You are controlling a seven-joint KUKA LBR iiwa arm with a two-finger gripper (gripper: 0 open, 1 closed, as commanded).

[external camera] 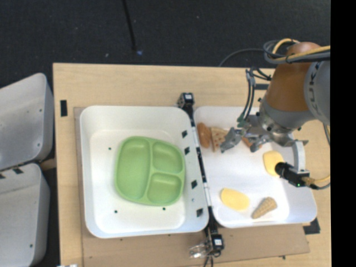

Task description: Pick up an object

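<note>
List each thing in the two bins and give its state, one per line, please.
Green divided plastic plate: flat in the left white bin, nothing on it.
Brown bread-like piece: lying beside the tool.
Yellow oval piece: lying flat.
Tan cone: on its side.

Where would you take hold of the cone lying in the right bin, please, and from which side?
Probably across the cone's middle, coming straight down from above. It lies flat on the bin floor, wide end up-right and tip down-left, so the jaws should close across its long axis. The yellow piece sits apart on its left, leaving room.
</note>
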